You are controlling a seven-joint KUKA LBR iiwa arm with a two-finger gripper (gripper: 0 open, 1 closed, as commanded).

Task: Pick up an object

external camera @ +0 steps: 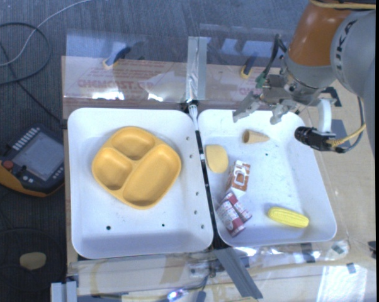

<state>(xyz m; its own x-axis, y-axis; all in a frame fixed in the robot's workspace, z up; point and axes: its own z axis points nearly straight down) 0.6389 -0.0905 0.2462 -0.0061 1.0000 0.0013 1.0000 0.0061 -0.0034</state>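
Small orange cone piece (255, 136) lay near right bin's (322, 194) far edge, apart from yellow wedge (216, 158), carton (240, 175), can (233, 213), corn cob (288, 217). Gripper (265, 111) hovered just above it, fingers spread, nothing between. Best lowered straight, centred over cone, closed across narrow width. Yellow divided tray (136, 166) sat in left bin (82, 231).

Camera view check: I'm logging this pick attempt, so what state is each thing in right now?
gripper: open, above the right bin's far edge, holding nothing
cone: on its side, just below the gripper
yellow divided tray: upright in the left bin
corn cob: lying flat
red-and-white packet: lying flat
orange-and-white carton: lying flat
yellow piece: against the right bin's left wall
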